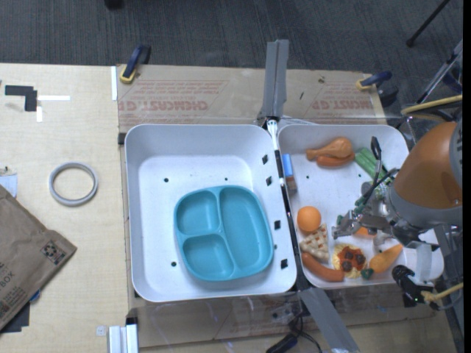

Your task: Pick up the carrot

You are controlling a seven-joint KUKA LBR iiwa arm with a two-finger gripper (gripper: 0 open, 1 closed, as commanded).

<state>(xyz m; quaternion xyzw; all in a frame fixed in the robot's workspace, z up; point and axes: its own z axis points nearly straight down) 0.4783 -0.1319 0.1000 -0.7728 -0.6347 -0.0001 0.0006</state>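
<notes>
The carrot (385,258) is orange with a small green tip and lies slanted at the front right of the right bin (324,190). My gripper (360,223) hangs low over that bin, just behind and to the left of the carrot. A small orange piece (363,233) shows right beneath the gripper. The arm's orange band (434,169) sits above and to the right and covers the bin's right side.
Around the gripper lie an orange fruit (309,218), a waffle (315,241), a sausage (321,268) and a pizza slice (349,257). A drumstick (331,150) and a green piece (366,160) lie at the back. The left bin (147,197) holds a blue divided plate (223,233).
</notes>
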